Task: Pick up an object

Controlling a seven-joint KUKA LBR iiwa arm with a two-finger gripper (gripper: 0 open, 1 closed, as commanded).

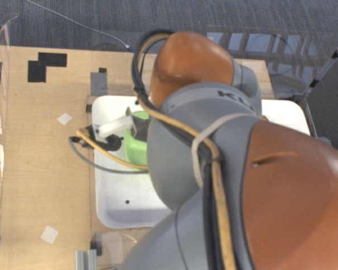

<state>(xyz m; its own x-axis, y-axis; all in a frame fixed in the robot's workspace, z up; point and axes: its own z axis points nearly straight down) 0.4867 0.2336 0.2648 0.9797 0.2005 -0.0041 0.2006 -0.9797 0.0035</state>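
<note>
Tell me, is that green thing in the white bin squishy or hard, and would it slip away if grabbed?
The green thing looks smooth and evenly coloured, so it is probably hard plastic, and perhaps a bit slippery. It seems small beside the arm, so likely light. Its visible edge is rounded, so it might roll or scoot in the white bin when nudged. Most of it is hidden.

Overhead camera, slanted down, arm (225, 167) close.

The grey arm (214, 151) reaches in from the right, its bulk close under the camera. Its orange band (191, 61) sits above the wrist, cables running alongside.
</note>
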